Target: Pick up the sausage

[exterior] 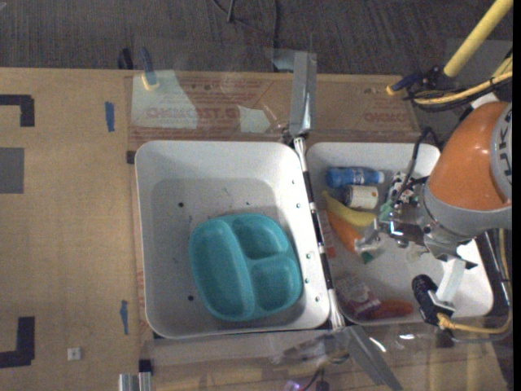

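— Gripper [383, 233] first: where is it?

— It hangs low inside the right bin [480, 300], about mid-bin, under the grey arm [468, 182] with its orange band. How its jaws stand cannot be told; the wrist hardware crowds them.

— Is anything in it?

— Nothing is seen held. It sits just beside the banana [346, 212] and the carrot [346, 236], which lie along the bin's left wall.

— And the sausage [392, 307]?

— It lies flat at the front edge of the right bin, reddish and long, well apart from the gripper. A clear packet [358, 296] rests just beside it, toward the front left corner.

— What else is in that bin?

— A blue-labelled bottle [354, 176] lies near the back edge, with a small can [362, 195] just in front of it.

— The left bin [163, 177]?

— It holds a teal divided tray [242, 265], toward the front right corner.
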You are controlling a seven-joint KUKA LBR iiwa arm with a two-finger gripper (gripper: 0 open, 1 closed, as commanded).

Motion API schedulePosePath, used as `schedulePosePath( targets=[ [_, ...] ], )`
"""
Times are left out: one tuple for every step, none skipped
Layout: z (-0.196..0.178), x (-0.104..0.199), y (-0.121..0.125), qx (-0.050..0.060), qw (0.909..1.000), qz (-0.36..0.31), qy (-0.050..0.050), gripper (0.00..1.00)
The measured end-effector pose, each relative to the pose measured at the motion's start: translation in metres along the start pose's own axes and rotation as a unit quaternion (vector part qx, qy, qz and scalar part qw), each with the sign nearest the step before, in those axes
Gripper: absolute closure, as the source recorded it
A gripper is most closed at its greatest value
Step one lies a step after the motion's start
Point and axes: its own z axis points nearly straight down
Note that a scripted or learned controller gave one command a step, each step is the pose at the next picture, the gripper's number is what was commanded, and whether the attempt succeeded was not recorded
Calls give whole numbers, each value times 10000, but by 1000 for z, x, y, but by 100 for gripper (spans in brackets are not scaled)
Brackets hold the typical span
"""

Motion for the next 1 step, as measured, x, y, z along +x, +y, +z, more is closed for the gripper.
schedulePosePath(
  targets=[
    [73, -82, 16, 6, 9979, -653, 3, 0]
  ],
)
